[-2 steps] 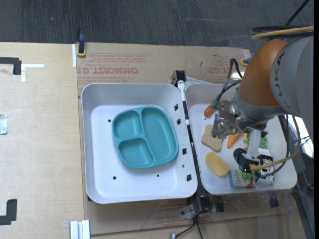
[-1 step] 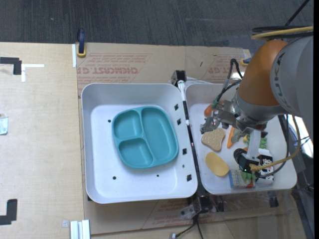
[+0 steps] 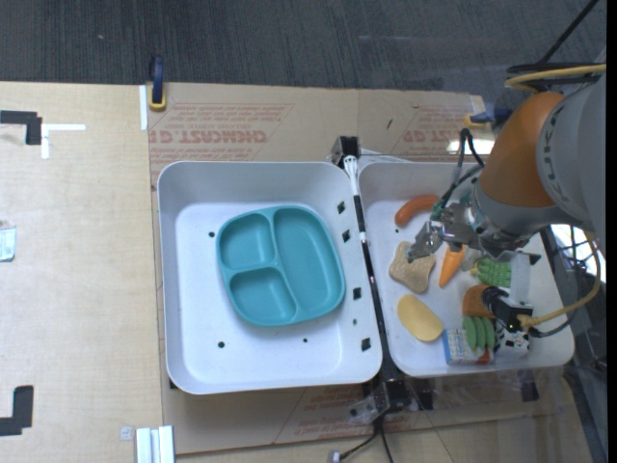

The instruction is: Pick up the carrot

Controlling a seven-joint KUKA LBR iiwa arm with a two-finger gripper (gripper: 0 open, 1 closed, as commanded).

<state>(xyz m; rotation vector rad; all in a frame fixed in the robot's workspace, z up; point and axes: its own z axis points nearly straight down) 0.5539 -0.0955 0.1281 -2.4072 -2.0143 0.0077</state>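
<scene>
Pincer (image 3: 429,242), its state impossible to tell from above, hovers in the right-hand shallow white bin (image 3: 549,355); the small orange tapered carrot (image 3: 449,265) lies just beside it at four o'clock, long axis roughly twelve-to-six.

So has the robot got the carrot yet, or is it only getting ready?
Done: the arm has reached into the right bin, and its gripper sits low, next to the carrot. In hand: nothing clearly; the carrot lies in the bin among the other toy foods, beside the gripper. Left: closing on the carrot and lifting it out. The teal plate in the left bin isn't involved.
</scene>
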